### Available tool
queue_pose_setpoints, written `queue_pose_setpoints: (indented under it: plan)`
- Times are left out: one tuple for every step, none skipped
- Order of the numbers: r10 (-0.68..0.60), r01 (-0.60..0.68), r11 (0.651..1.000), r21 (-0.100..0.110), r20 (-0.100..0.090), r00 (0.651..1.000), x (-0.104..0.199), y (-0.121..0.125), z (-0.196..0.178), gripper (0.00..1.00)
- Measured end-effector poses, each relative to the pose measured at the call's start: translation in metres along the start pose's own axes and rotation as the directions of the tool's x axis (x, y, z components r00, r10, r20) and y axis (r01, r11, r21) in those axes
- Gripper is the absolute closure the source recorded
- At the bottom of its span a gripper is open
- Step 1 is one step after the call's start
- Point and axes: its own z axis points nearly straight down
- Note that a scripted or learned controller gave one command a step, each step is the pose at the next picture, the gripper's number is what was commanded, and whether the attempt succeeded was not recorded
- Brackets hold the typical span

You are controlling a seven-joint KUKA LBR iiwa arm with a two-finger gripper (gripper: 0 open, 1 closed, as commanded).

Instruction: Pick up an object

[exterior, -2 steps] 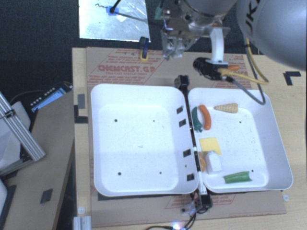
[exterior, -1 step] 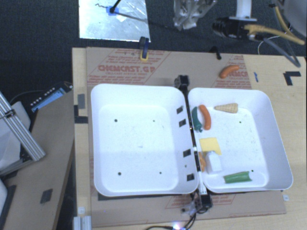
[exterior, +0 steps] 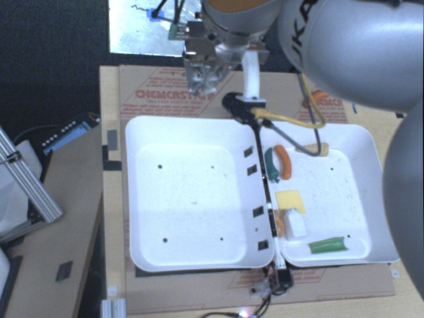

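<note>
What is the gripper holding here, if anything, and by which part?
Cannot be told. The gripper hangs beyond the bins' far edge, blurred, with nothing visible between its fingers; the small objects lie in the right bin.

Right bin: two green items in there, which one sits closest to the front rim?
The green piece lying flat near the right bin's front rim, below the yellow block. The other green item lies farther back, beside the orange piece.

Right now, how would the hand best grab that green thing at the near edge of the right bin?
Probably mid-length on the green piece, from straight above, fingers across its narrow width. It lies flat and long, with bare floor on both long sides.
</note>
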Motion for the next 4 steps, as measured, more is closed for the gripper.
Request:
queue_pose_setpoints:
  plan:
    - [0.003, -0.003, 1.000, -0.015, -0.002, 1.000, 0.001, 0.049, -0.033, 1.00]
    - [0.001, -0.001, 1.000, -0.019, -0.004, 1.000, -0.002, 0.046, -0.134, 1.00]
    - [0.000, 0.000, 1.000, -0.005, -0.001, 1.000, 0.012, -0.008, -0.106, 1.00]
    - [0.000, 0.000, 1.000, -0.001, -0.001, 1.000, -0.005, -0.136, -0.072, 1.00]
